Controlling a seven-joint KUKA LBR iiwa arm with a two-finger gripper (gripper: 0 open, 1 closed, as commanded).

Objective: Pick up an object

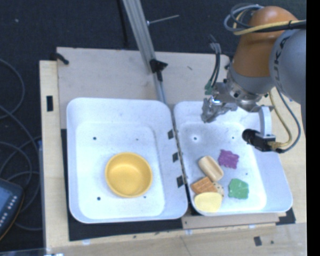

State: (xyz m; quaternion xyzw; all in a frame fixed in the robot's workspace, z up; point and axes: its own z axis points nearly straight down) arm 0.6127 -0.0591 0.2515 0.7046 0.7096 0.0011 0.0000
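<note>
Five small objects sit bunched at the near end of the right bin (pixel 272 196), any of which would answer the task: a tan cylinder (pixel 210 168), a purple piece (pixel 229 158), a green piece (pixel 238 189), an orange-brown block (pixel 205 185) and a pale yellow piece (pixel 208 201). The cylinder, block and yellow piece touch or nearly touch one another; the purple and green pieces lie a little to their right, each with free space around it. All look like light, stiff toy items, likely smooth and a bit slippery. The cylinder could roll, so it would be best taken across its middle; the green or purple piece seems the easier pick, gripped across its narrower width.

At the far end of that bin hangs the end effector (pixel 209 112), well apart from the cluster and with nothing between its fingers; whether they stand wide or narrow I cannot tell, as they blur into dark metal.

Alone in the left bin (pixel 80 116) sits a yellow bowl (pixel 128 174). Both bins rest on the tabletop (pixel 104 71).
</note>
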